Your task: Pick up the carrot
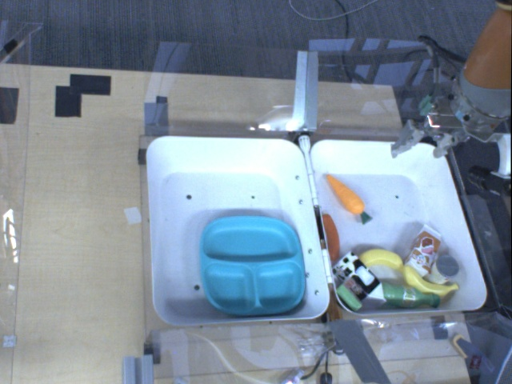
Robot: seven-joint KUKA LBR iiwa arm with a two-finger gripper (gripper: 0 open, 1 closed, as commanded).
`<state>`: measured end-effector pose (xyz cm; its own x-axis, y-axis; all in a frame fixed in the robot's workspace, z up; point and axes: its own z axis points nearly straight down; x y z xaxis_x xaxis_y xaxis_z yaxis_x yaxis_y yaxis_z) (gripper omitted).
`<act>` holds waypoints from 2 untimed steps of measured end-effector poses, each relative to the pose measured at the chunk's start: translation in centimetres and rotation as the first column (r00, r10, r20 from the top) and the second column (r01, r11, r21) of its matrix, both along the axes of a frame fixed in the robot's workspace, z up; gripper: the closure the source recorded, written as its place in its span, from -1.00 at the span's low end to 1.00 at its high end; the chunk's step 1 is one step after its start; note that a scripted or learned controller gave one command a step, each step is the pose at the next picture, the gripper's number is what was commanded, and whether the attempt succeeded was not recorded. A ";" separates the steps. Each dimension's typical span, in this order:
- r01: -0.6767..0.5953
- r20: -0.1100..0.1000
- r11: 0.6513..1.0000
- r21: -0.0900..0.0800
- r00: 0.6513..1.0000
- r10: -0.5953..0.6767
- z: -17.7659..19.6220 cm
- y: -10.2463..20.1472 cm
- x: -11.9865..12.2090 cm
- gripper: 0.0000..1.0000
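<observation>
The gripper [422,140] hovers with jaws spread and empty at the right bin's [400,184] far rim; the carrot [347,195] lies apart, near the divider, so closing early would likely miss it.

The grey arm [486,62] reaches in from the right, its gripper [422,142] seemingly spread open, holding nothing.

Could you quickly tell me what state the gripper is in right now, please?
Gripper: open, holding nothing, above the right bin's far edge, apart from the carrot.
</observation>
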<state>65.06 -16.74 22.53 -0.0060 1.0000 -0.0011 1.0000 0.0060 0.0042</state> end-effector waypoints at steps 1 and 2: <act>-0.428 0.001 0.904 -0.002 0.904 0.428 -7.0 4.6 1.4 -1.00; -0.545 0.006 0.838 -0.007 0.838 0.545 -13.5 5.9 -3.8 -1.00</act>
<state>61.23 -10.79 9.01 -0.5503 0.8350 -0.0077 0.8349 0.5503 0.0106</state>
